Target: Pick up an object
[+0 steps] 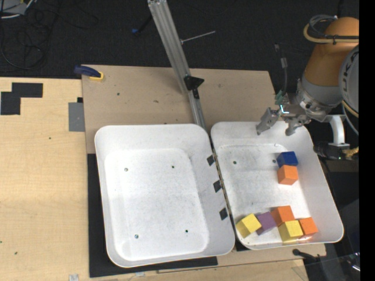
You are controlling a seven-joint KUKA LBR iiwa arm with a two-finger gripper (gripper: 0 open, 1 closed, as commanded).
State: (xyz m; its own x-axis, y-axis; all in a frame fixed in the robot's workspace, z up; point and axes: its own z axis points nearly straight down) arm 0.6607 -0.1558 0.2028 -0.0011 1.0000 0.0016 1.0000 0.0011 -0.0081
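If you start at the near edge of the bench, you see a little bunch of blocks in the near corner of the right bin (328,215), well below the gripper (280,123). A yellow block (249,223) sits on the left of the bunch. Touching it is a purple block (266,220). Next comes an orange block (284,213), with a second yellow block (290,230) just in front of it. Another orange block (307,226) is on the right end, touching that yellow one.

Go a bit farther and you find two more blocks, closer to the gripper and a little to its right. One more orange block (287,174) touches a blue block (287,158) behind it.

Farther still, the gripper hangs over the far edge of the right bin. Its two fingers are spread apart, and nothing is between them. No block is touching it.

Off to the gripper's left is the left bin (117,151). A grey metal rail (174,51) leans away from between the two bins toward the far side. Way over on the far left of the bench lies a small blue and yellow clamp (89,72).
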